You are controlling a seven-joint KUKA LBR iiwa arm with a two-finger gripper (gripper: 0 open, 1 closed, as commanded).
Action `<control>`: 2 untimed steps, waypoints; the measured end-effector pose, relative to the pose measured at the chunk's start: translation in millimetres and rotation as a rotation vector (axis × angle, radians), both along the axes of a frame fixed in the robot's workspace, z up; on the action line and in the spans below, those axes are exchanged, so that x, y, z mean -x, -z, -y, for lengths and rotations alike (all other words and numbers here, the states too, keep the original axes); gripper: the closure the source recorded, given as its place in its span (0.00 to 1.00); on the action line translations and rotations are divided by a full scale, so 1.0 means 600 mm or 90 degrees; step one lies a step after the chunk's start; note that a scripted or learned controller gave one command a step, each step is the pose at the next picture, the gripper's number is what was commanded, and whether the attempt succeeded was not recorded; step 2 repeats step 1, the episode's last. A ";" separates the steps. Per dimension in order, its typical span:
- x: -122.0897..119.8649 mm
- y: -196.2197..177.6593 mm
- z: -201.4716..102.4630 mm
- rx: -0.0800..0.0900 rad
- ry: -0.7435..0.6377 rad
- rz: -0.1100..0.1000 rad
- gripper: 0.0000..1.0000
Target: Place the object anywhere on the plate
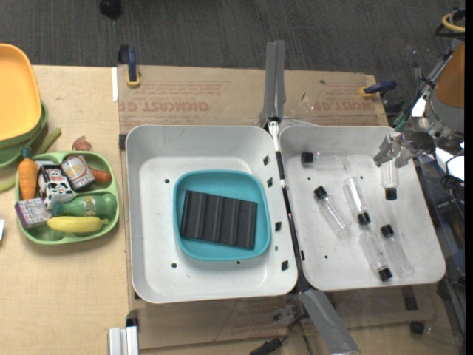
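Vials [355, 198] lie scattered in the right bin [429, 265]; one [389, 177] hangs between the fingers of the gripper [389, 157] at two o'clock. Teal plate [194, 187] bears a ribbed block [219, 218].

The grey arm [448, 95] reaches in from the right, its gripper [389, 170] pointing down, fingers clamped around a vial [389, 180].
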State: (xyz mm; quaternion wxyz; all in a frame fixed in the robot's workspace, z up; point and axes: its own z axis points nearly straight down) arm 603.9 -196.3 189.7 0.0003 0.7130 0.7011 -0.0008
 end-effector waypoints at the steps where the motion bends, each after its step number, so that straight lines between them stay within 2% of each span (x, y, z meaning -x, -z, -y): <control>1: 0.000 0.000 0.000 0.000 0.000 0.000 0.00; 2: 0.000 0.000 0.000 0.000 0.000 0.000 0.00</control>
